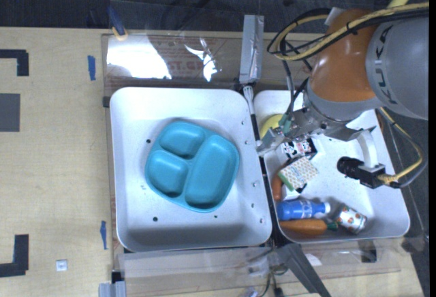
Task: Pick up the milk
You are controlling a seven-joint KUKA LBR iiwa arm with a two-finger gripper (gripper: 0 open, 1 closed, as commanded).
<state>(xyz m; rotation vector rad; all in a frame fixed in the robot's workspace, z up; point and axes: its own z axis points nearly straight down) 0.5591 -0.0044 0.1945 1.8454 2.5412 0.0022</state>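
While my pincer (298, 146) hangs over the right white bin (388, 217), its state untellable, I judge I'm descending; the small patterned milk carton (300, 173) sits just below, needing a straight drop.

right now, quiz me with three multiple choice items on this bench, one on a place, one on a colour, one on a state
1. Where does the divided plate lie?
A. left bin
B. right bin
C. on the bench outside the bins

2. What colour is that plate?
A. red
B. blue
C. white

3. How does the blue bottle sit in the right bin?
A. upright
B. on its side
C. hanging from the arm

Answers: 1 A, it rests on the left bin floor. 2 B, it is plainly teal blue. 3 B, its length runs flat along the bin floor, beside a can.
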